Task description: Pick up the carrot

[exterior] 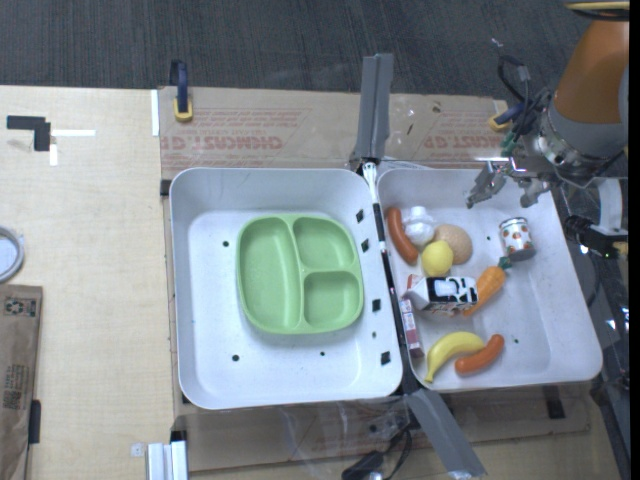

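Here the carrot (489, 285) lies in the right bin (560, 358), roughly at its middle. It is a short orange toy piece with a small greenish stub at its upper end, and it lies at a slant with that end pointing up and to the right. Its lower end touches a small black-and-white carton (445, 293). Just above its green tip stands a small can (515, 237) with a spotted label. To the left of the carrot sit a lemon (436, 258), a tan potato-like piece (455, 240) and a hot dog sausage (401, 234). Lower in the bin lie a banana (448, 350) and a second sausage (480, 355), touching each other. The gripper (492, 181) hangs above the bin's upper edge, well apart from the carrot, with its fingers spread and nothing between them. The left bin (200, 298) holds a green divided plate (299, 272).
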Controlling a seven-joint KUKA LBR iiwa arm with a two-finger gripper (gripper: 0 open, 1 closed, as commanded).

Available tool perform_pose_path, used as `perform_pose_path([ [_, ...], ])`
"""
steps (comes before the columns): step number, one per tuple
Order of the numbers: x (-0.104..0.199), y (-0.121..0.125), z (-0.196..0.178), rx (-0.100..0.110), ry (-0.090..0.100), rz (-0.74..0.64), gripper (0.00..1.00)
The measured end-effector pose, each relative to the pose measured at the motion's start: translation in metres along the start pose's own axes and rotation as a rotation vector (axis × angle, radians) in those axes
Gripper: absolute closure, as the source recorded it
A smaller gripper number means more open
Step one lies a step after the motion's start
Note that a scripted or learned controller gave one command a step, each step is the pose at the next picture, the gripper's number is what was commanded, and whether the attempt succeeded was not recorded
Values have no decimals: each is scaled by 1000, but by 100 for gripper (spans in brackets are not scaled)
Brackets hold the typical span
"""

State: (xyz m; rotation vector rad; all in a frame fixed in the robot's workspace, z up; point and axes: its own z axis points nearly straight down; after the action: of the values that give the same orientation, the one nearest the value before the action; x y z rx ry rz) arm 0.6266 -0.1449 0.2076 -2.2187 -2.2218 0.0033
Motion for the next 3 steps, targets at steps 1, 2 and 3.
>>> perform_pose_path([
  [1,-11,-54,113,-3,0,41,0],
  [2,-23,-124,85,1,2,245,0],
  [3,-53,-100,117,-2,0,14,0],
])
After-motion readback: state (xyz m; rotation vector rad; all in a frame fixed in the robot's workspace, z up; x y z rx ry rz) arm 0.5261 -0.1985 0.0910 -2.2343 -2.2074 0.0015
